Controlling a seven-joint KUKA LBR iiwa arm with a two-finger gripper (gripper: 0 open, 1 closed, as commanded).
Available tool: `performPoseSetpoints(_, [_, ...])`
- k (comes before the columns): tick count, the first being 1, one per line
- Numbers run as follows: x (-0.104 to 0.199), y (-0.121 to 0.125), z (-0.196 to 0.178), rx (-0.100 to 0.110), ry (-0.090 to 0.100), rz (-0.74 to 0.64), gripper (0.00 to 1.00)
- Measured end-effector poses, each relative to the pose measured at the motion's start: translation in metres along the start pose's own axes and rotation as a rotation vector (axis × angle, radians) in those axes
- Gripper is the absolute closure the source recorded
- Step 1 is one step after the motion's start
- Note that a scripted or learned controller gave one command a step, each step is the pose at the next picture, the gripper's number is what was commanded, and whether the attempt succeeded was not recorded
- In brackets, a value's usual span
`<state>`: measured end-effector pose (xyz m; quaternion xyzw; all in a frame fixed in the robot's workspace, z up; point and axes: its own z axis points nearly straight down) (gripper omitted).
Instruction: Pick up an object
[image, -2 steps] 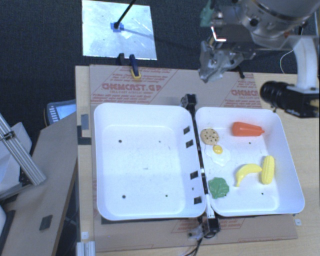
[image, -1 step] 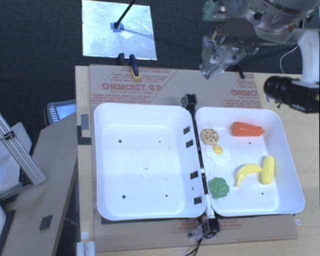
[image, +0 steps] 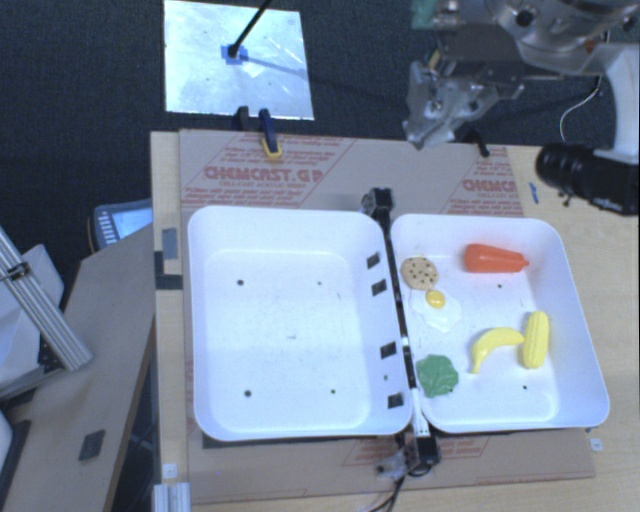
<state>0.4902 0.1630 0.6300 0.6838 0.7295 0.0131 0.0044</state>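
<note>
The metallic grey end effector (image: 432, 105) is hanging above the far edge of the tabletop (image: 330, 160), beyond the right shallow white plastic bin (image: 570, 300), well apart from all objects. Its state cannot be determined from this angle. The right bin is holding an orange carrot (image: 493, 259), a round speckled cookie (image: 419, 271), a fried egg (image: 438, 308), a yellow banana (image: 495, 346), a yellow corn cob (image: 536, 339) and a green leafy piece (image: 437, 375). The left white bin (image: 200, 330) is lying beside it.
</note>
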Motion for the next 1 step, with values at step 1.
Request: performPoseSetpoints(1, [0.0001, 0.0004, -0.0111, -0.002, 0.001, -0.003, 1.0])
